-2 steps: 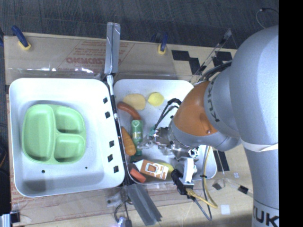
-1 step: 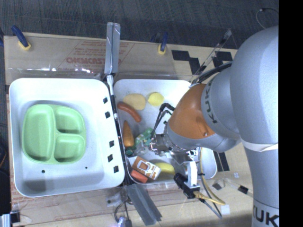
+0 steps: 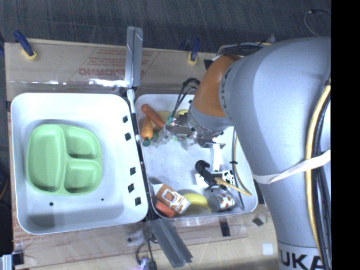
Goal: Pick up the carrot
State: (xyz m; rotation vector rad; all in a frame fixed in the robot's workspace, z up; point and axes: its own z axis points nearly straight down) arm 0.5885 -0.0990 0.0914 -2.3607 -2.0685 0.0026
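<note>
1. Right bin (image 3: 185,170): carrot (image 3: 147,131) lying near the upper-left corner, orange, stubby, close against the left wall. Just above it, touching or nearly so, a reddish sausage-like piece (image 3: 152,115) set at a slant.
2. Gripper (image 3: 163,135) low in the same bin, immediately right of the carrot, wrist reaching in from the right under the orange band (image 3: 211,91).
3. State of the jaws: cannot tell. Tip lost in dark cabling and clutter. No carrot visibly between the fingers, so no grasp recorded.
4. Step in hand, by judgement: final approach or closing on the carrot. Lift not begun, carrot apparently resting on the bin floor.
5. Next move calls for: jaws straddling the carrot across its narrow width, clear of the reddish piece and of the bin wall, then closing and a straight lift.
6. Risk, by judgement: wall and neighbouring piece crowd the carrot, so a finger may land on either and push the carrot aside.
7. Elsewhere: yellow banana-like item (image 3: 196,199) and a small printed box (image 3: 171,198) at the near edge of the right bin, well apart from the carrot. Left bin (image 3: 22,207) carrying a green divided plate (image 3: 64,159).
</note>
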